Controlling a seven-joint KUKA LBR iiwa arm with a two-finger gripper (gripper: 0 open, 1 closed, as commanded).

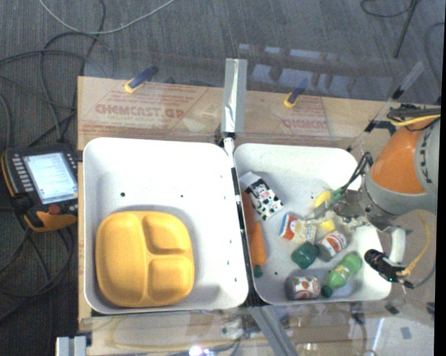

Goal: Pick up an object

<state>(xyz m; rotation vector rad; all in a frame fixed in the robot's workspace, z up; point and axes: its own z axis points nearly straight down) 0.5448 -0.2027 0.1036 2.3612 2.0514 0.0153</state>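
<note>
The right bin (296, 165) holds several small objects. A black-and-white spotted box (263, 199) lies near its left wall, with an orange carrot (256, 242) beside it. Mid-bin lie a white and orange packet (295, 227), a dark green cup (304, 254), a small can (334, 243) and a yellow piece (323, 199). A green bottle (343, 271) and a red can (303, 287) rest near the front wall. My gripper (347, 209) is low over the bin's right side, just right of the yellow piece and above the small can. The wrist hides its tip.
The left bin (136, 160) holds a yellow compartment tray (145, 258) in its front half. A metal divider post (231, 101) stands behind the bins. A teach pendant (42, 178) lies left of the bench. The arm's orange band (406, 162) overhangs the right bin's edge.
</note>
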